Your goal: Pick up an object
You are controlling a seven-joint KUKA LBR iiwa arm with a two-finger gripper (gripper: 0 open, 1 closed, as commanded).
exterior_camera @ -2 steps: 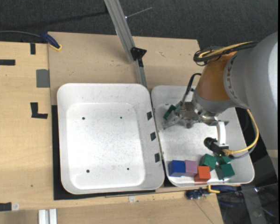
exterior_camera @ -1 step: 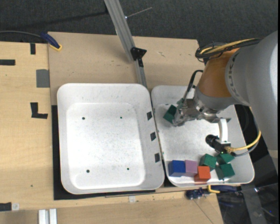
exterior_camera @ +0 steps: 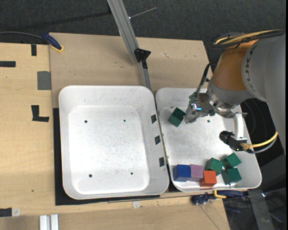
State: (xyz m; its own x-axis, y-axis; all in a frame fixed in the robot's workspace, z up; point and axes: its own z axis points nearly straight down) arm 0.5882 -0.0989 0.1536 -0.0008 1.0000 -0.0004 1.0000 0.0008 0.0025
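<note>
Gripper (exterior_camera: 194,110) sits low over the upper part of the right bin (exterior_camera: 182,143); we cannot tell how its fingers stand. Green block (exterior_camera: 176,117) lies just beside it, tilted, apart from the rest. Along the bin's lower edge we count a blue cube (exterior_camera: 182,172), lilac cube (exterior_camera: 197,171), orange cube (exterior_camera: 209,178) and three green blocks (exterior_camera: 224,167). Left bin (exterior_camera: 67,128) adjoins.

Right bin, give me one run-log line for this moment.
end effector beside lone green block | right bin | no grasp seen | six blocks clustered near front
</note>
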